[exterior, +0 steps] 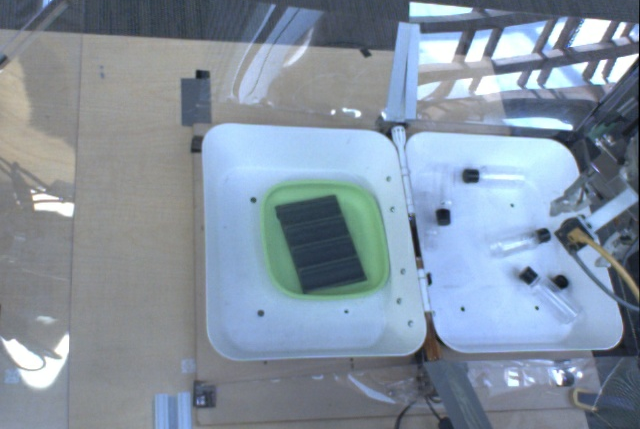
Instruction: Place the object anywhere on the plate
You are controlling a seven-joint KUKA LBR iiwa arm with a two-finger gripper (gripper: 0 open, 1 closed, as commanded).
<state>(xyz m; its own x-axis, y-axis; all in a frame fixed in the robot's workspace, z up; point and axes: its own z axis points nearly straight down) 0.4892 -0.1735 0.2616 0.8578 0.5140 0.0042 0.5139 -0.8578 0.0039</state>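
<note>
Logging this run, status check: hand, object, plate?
Hand at right bin's right edge. Dark grey ribbed rectangular block lying on green square plate, left bin. Clear black-capped vials scattered right bin.

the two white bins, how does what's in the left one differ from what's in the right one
The left bin holds one green plate with a dark ribbed block lying flat on it; the right bin holds several small clear vials with black caps, scattered apart. The left bin's contents sit centred and stacked; the right bin's vials lie loose on its floor at different angles. Both bins are shallow, white and sit side by side.
</note>
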